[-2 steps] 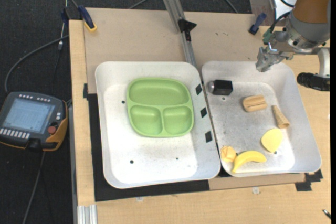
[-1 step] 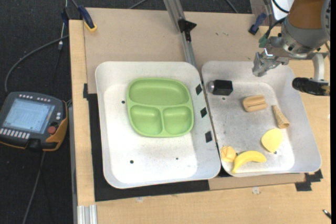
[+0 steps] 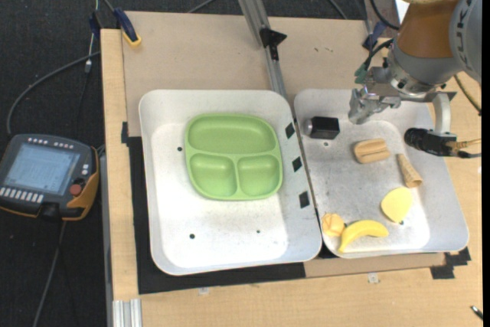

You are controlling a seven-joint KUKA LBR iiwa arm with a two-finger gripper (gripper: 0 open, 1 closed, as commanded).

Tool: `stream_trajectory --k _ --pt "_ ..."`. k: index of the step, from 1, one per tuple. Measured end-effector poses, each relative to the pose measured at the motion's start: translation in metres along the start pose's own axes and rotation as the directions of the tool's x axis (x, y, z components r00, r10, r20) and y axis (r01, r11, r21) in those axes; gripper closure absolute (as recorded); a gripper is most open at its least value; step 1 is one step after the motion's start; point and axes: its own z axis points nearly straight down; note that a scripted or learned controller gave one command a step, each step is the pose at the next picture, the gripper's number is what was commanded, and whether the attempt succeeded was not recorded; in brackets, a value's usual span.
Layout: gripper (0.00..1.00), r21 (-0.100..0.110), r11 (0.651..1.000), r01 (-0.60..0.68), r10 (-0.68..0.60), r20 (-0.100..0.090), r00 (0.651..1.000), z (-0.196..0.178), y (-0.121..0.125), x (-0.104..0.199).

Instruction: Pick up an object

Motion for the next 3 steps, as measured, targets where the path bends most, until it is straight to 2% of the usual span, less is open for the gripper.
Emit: stream_trajectory --k 1,3 --pt "1.00 0.000 1.000 0.003 -0.003 -0.001 1.000 0.001 -0.014 0.060" --pt "1.00 0.002 1.000 0.002 -0.002 0.000 1.000 0.007 -0.056 0.156"
